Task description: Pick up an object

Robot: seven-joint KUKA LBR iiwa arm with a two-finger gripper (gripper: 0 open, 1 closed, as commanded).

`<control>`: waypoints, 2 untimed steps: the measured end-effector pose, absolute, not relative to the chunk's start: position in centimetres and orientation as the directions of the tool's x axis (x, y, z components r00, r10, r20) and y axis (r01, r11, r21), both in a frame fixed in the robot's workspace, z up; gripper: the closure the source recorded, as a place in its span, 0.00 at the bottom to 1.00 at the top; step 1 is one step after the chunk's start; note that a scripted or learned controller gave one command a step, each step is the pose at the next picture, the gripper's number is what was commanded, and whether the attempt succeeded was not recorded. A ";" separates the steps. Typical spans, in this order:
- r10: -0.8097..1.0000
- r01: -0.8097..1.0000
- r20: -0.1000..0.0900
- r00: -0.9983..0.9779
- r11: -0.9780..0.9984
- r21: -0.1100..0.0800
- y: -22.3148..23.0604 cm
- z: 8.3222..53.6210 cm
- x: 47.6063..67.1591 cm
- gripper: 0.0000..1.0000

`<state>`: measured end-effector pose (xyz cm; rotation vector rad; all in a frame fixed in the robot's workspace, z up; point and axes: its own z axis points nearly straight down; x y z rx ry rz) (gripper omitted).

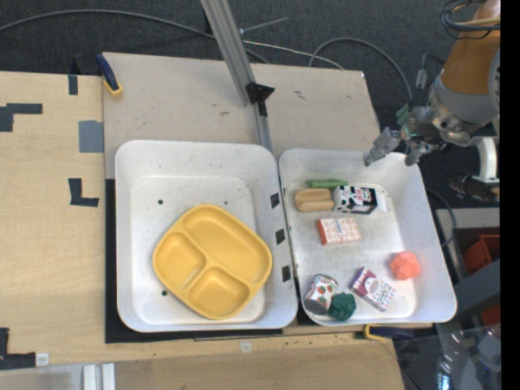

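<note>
Nearest, toy groceries lie in my right bin (431,299): strawberry carton (321,291), pink ball (405,265), milk carton (357,198). Beyond its far corner my end effector (393,148) hovers, spread and holding nothing. Next: choose one, descend.

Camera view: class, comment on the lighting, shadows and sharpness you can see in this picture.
Camera view: lighting is even and soft, with faint shadows under the yellow tray and the small items in the right bin; no strong glare on the white bins; small labels such as the cow-print carton are too soft to read; the gripper looks slightly blurred.
</note>
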<state>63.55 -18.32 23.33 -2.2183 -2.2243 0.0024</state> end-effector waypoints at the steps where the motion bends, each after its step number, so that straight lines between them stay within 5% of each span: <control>1: 1.000 1.000 -0.001 -0.003 0.003 -0.001 -18.3 23.3 63.5 0.00; 2: 1.000 1.000 0.000 -0.002 0.002 -0.007 -18.8 17.0 63.4 0.00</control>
